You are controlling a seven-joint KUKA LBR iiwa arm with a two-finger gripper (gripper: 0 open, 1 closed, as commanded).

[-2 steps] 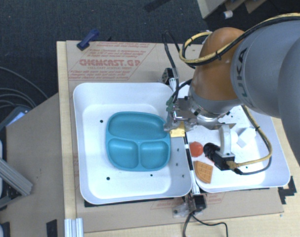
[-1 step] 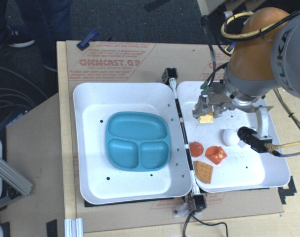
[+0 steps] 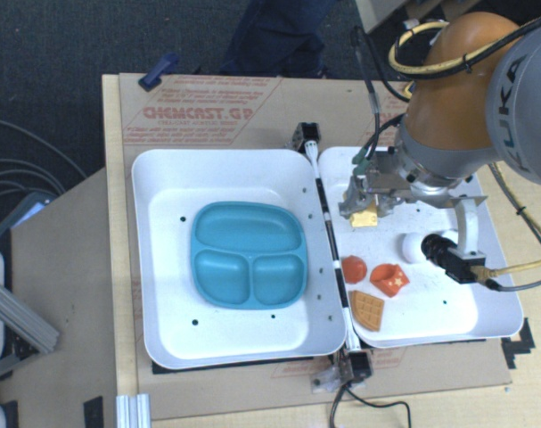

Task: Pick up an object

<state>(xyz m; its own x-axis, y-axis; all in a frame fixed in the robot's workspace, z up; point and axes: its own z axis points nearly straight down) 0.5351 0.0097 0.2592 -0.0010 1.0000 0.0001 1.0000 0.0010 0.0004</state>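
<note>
My gripper [image 3: 366, 207] hangs low over the back left part of the right bin [image 3: 471, 317], close to the divider between the bins. A small yellow block [image 3: 365, 220] lies right at its tip, partly covered by it. Whether the block is held is not visible. Nearer the front lie a flat red round piece [image 3: 354, 268], a crumpled orange-red piece [image 3: 389, 279] and a tan waffle-like square [image 3: 368, 310], all apart from the gripper.
A blue divided plate [image 3: 249, 253] lies in the middle of the left bin [image 3: 154, 239]. The arm's grey and orange body covers the back right of the right bin. A blue clip [image 3: 157, 72] sits at the bench's back edge.
</note>
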